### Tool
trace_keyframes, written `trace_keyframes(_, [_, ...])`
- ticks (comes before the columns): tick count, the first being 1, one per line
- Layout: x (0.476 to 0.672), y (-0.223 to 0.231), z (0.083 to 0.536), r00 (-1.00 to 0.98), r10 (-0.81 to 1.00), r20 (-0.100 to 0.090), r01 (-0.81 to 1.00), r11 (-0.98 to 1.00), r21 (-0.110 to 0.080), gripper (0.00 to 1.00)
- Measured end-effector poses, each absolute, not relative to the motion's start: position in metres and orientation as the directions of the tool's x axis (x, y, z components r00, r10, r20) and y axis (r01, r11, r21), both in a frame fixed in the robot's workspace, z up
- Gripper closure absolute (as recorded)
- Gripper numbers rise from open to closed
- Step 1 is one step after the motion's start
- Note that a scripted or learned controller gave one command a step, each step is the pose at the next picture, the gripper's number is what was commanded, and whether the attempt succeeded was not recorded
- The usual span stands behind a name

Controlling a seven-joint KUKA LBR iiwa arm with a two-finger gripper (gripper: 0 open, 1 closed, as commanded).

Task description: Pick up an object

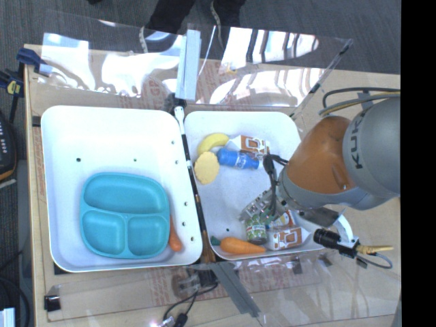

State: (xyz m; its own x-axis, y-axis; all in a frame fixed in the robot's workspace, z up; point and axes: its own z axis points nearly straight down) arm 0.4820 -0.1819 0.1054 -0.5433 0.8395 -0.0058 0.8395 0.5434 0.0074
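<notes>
Nearest us, along the near edge of the right bin [289, 125], we see an orange carrot [238, 246] lying flat, its thick end toward the left bin. Just beside it, toward the bin's near right corner, lies a small white and brown carton [286, 238].

We note the gripper [259, 216] down inside the right bin, above the carrot, over a small dark-green object we cannot identify. Whether the gripper is released or clenched, we cannot tell; metal parts and clutter blur together there.

We see the grey arm [371, 155] with its orange band [323, 155] crossing the bin's right edge, with a black cable [340, 97] looping behind it.

Toward the far edge of the right bin we record a yellow banana [213, 142], and just beside it a blue bottle [238, 159] lying on its side. A second white and brown carton [254, 144] touches the bottle on its far side. A pale yellow rounded piece, perhaps a lemon [206, 168], sits against the bin's left edge, close under the banana.

We find a turquoise three-compartment tray [126, 213] lying flat in the left bin [102, 125], toward its near edge. A small orange object [175, 241] rests at the tray's right near corner, against the bin wall.
</notes>
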Motion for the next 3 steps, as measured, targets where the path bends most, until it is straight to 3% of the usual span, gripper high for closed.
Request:
trace_keyframes(1, [0.509, -0.150, 0.192, -0.531, 0.847, -0.001, 0.847, 0.531, 0.000, 1.00])
trace_keyframes(2, [0.509, -0.151, 0.192, -0.531, 0.847, 0.000, 0.847, 0.531, 0.000, 0.00])
trace_keyframes(3, [0.477, -0.171, 0.092, -0.529, 0.848, -0.002, 0.848, 0.529, 0.001, 0.00])
